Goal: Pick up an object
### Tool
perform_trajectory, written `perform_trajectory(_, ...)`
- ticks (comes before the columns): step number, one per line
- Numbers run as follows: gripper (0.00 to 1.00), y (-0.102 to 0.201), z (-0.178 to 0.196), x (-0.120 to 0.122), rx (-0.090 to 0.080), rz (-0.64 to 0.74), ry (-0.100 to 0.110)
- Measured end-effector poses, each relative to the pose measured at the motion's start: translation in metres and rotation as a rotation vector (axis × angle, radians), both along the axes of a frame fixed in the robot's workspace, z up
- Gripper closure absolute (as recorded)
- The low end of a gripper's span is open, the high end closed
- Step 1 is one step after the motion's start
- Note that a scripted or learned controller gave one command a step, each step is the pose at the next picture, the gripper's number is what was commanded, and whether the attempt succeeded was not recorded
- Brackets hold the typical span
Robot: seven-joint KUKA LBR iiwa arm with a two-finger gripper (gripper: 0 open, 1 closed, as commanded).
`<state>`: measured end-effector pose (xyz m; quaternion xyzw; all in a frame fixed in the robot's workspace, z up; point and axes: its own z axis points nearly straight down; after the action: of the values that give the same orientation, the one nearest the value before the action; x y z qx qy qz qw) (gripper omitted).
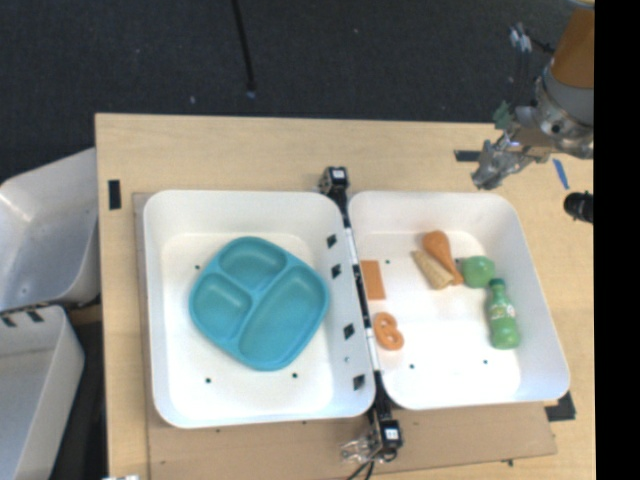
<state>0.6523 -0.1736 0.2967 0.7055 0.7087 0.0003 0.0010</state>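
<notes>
The right bin [520, 230] holds several small items: an orange flat block [372, 279], an orange ring-shaped piece [386, 331], a tan wedge [432, 268] beside an orange carrot-like piece [439, 248], a green lump [477, 270] and a green bottle [501, 315]. My gripper [492, 172] hangs above the bench just beyond the right bin's far right corner, apart from every item. Nothing shows between its fingers.
A teal divided plate [260, 302] lies in the left bin [160, 268]. A row of black clips [350, 298] runs along the seam between the bins. White containers [40, 238] stand off the bench at the left.
</notes>
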Motion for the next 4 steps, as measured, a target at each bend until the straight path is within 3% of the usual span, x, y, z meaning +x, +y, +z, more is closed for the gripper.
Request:
perform_trajectory(1, 1.0, 0.047, -0.007, -0.017, 0.0, 0.0, 0.002)
perform_trajectory(4, 1.0, 0.2, -0.021, -0.029, 0.002, 0.002, 0.002)
